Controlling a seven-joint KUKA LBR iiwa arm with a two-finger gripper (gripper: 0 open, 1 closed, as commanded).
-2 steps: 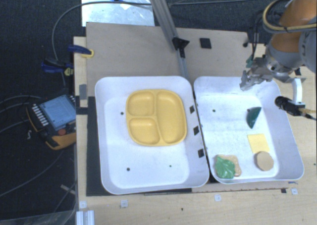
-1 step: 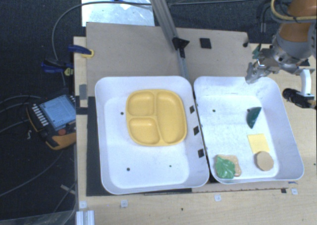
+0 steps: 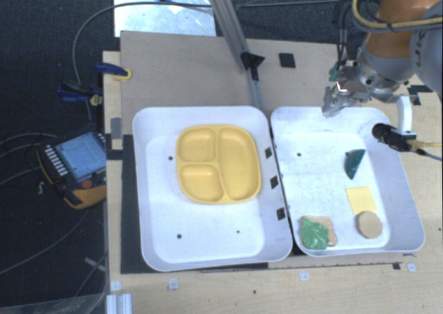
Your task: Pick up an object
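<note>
1. The right bin [image 3: 291, 167] holds four small things, all toward its right and near sides: a dark green wedge [image 3: 354, 162] by the right wall, a yellow square card [image 3: 360, 200] below it, a tan round disc [image 3: 369, 224] just beside the card's near edge, and a green-topped biscuit-like piece [image 3: 317, 232] near the front rim; the bin's left and middle floor is bare white, giving open room there.
2. The gripper [image 3: 335, 103] hangs over the far rim of the right bin, well apart from all four things; whether its fingers are wide or narrow I cannot tell, and nothing shows between them.
3. The wedge's long axis runs roughly far to near, its narrow tip pointing toward the front; the card lies with its edges slightly turned from the bin's walls.
4. The left bin [image 3: 156, 236] carries a yellow three-compartment tray [image 3: 218, 164], lying flat toward the far side; the two bins touch along their inner rims.
5. The bins rest on a tan desk [image 3: 173, 63]; a handheld pendant [image 3: 73, 167] with cables lies on the dark floor to the left.
</note>
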